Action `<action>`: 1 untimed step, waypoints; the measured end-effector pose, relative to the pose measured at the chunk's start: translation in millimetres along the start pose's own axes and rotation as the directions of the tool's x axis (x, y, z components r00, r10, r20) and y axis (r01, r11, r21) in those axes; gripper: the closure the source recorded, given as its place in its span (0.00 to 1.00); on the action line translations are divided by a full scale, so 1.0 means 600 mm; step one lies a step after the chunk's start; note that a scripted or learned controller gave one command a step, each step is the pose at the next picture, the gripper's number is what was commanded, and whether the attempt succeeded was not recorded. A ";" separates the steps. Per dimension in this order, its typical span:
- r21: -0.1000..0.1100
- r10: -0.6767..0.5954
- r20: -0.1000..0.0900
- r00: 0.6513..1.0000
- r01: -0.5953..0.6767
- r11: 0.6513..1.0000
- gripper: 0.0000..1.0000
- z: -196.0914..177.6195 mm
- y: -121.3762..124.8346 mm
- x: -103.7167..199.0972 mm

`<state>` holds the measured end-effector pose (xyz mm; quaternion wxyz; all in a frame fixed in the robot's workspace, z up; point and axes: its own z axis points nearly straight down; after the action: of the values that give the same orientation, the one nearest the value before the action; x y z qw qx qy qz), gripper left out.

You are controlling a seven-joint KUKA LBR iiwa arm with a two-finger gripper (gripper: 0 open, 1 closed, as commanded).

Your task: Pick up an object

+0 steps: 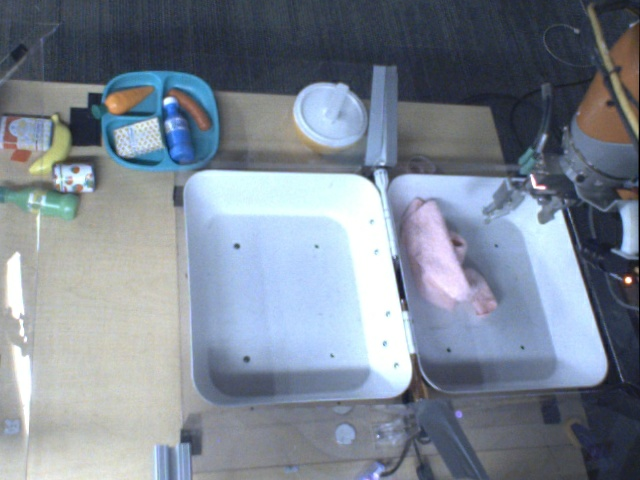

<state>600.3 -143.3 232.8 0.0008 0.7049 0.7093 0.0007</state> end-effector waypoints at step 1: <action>-0.003 -0.063 0.001 0.998 0.063 0.998 0.00 -0.110 0.033 0.025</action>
<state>619.9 -128.0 298.8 0.0022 0.6821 0.7312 0.0015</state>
